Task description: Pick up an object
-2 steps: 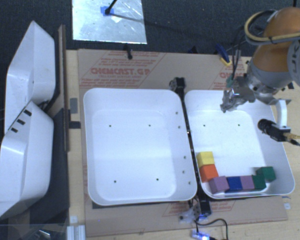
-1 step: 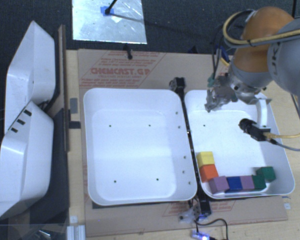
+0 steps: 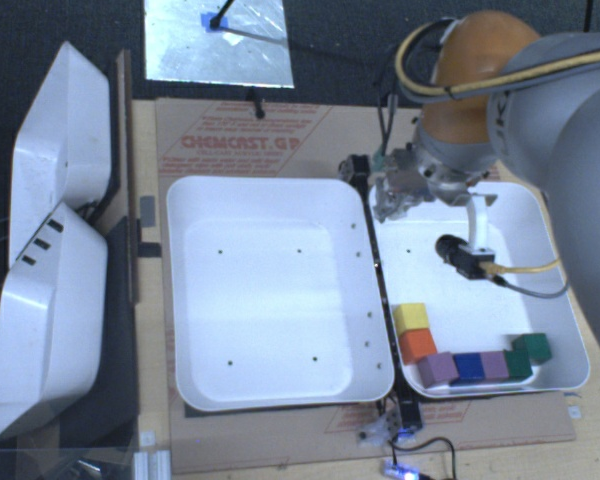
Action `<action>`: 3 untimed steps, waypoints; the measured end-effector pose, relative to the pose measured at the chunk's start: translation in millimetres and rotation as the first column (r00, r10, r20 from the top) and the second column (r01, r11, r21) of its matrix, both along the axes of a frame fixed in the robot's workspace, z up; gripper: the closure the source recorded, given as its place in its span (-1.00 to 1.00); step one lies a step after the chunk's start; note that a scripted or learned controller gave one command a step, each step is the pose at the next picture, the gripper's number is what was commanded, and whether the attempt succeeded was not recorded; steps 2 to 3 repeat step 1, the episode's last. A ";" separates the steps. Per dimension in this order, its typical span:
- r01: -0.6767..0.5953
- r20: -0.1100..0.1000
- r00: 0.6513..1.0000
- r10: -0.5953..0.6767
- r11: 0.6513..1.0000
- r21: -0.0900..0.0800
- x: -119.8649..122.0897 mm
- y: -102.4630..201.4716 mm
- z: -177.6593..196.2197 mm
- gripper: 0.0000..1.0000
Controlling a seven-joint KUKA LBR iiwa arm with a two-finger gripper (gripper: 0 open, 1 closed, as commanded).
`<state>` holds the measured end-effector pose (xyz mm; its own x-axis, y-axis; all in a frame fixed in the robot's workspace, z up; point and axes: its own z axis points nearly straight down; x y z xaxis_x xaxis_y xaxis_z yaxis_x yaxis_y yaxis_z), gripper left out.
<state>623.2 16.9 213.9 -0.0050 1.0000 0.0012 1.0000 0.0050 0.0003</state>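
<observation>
Cardboard covers the tabletop under two shallow white bins, with dark carpet-like flooring beyond its far edge. From my seat, the gripper hangs over the far-left corner of the right bin, close to the wall the bins share. I cannot tell how wide its fingers stand; the wrist hardware crowds them into one grey blur, and I see nothing clasped there.

So the pick is, as I judge it, not yet made. All the blocks lie in the near part of that bin, well apart from the gripper: a yellow block touching an orange block just nearer, then a row along the near wall of a purple block, a blue block, a second purple block and a green block at the near-right end. Reaching, closing and lifting all remain.

Each block looks roughly cubic, with no clear long axis of its own. Together they form an L: the short leg runs toward the far edge, the long leg along the near wall.

The left bin sits beside it.
</observation>
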 end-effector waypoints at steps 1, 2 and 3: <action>0.000 0.000 1.000 0.000 1.000 0.000 15.4 47.9 -1.3 1.00; 0.000 0.000 1.000 0.000 1.000 0.000 15.4 47.9 -1.3 1.00; 0.000 0.000 1.000 0.000 1.000 0.000 15.4 47.9 -1.3 1.00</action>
